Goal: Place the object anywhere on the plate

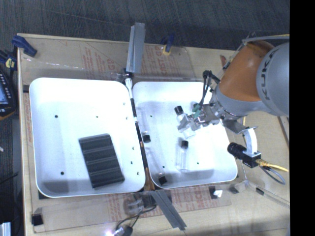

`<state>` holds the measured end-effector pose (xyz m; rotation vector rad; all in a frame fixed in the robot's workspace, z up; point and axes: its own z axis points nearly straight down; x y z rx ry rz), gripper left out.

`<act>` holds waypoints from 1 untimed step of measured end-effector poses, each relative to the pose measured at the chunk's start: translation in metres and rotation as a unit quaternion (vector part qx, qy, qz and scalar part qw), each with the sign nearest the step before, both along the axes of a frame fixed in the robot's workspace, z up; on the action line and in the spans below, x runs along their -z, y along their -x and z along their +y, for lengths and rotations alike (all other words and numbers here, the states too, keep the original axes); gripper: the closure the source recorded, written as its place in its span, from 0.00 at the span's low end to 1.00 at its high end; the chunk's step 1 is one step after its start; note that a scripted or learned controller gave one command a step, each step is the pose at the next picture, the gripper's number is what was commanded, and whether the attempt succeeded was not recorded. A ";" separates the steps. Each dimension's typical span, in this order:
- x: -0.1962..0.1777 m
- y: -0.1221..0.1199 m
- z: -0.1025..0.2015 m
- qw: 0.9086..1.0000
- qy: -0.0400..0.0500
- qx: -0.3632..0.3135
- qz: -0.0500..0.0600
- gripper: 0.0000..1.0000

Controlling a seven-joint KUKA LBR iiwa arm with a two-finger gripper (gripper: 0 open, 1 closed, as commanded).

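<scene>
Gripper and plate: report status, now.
Gripper low over right bin, beside a clear black-capped vial. Dark ridged plate alone in left bin. Bin walls between them.

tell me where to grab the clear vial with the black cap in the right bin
Judging by its pose, grip the clear vial across its glass body, below the black cap. It appears to lie flat, lengthwise up the picture, so come straight down with the gripper fingers closing left-right across its narrow width.

- A dark ribbed rectangular plate (pixel 101 160) lies flat in the left bin, toward its near side, turned at a slight angle.
- A small clear vial with a black cap (pixel 183 154) lies in the right bin, near its middle, cap toward the far side.
</scene>
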<state>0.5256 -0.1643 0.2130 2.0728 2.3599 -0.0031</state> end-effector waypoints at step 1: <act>0.039 -0.063 0.065 0.995 -0.001 -0.099 0.001 1.00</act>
